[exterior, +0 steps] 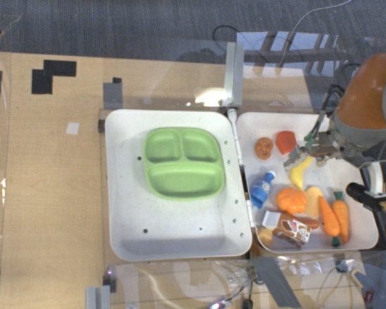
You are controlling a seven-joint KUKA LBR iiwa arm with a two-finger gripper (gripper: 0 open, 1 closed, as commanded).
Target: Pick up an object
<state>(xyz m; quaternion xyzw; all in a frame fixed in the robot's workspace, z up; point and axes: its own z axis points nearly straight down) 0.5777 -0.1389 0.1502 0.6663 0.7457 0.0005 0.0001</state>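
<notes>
Arm (367, 102) reaches in over the right bin (373, 240), gripper (311, 152) low near the bin's far half, directly above the upper end of the banana (300, 171). Fingers look spread apart, nothing between them; the dark tips sit either side of the banana's top, whether touching it I can't tell. Likely target: the banana, lying in the middle of the right bin, just beside the orange fruit (292, 201) and a pale yellow piece (313, 194). Risks, as I judge them: the banana is curved and lies at a slant, so closing on its tip could squirt it out or only pinch the end and drop it on lift; the red block (285, 141) and the brown cookie-like round (264, 148) sit near the fingers toward the far edge and could get bumped; clutter is tight toward the near edge, so a slide would push the banana into the orange fruit. Counts, right bin: one banana, one red block, one brown round, one blue bottle (261, 188) by the left wall, one orange fruit, one pale yellow piece, two carrots (335, 217) by the right side, one brown carton (292, 228) at the near edge. Left bin (125, 237): one green divided plate (183, 161), three compartments, centred. Two bins on the tabletop (45, 192).
</notes>
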